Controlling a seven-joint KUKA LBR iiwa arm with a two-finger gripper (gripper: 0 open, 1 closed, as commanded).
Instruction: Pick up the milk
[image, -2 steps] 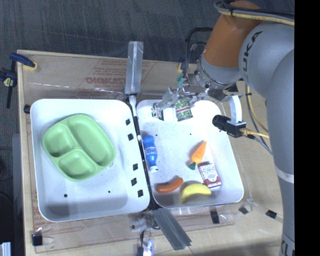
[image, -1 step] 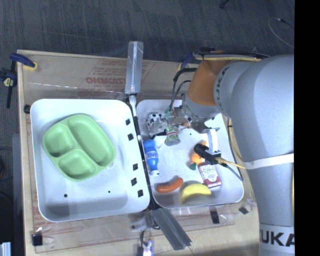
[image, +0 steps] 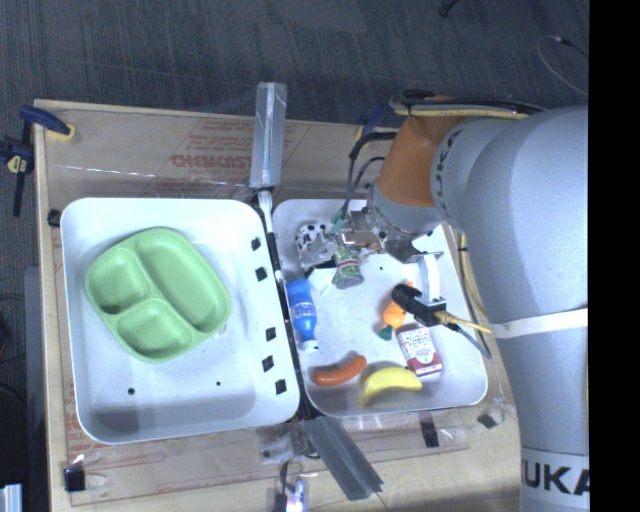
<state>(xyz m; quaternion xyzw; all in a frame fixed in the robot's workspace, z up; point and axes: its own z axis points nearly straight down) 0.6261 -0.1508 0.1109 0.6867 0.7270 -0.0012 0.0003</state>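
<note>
The milk is a small white carton with black cow spots. It lies in the far left corner of the right bin. My gripper hangs low over the bin, just right of the milk and close to it. A small green and grey object shows right under the gripper's tip. The wrist hides whether the gripper touches the milk.
A blue bottle lies along the right bin's left wall. A sausage, a banana, a red carton and an orange piece sit at the near side. The left bin holds a green divided plate.
</note>
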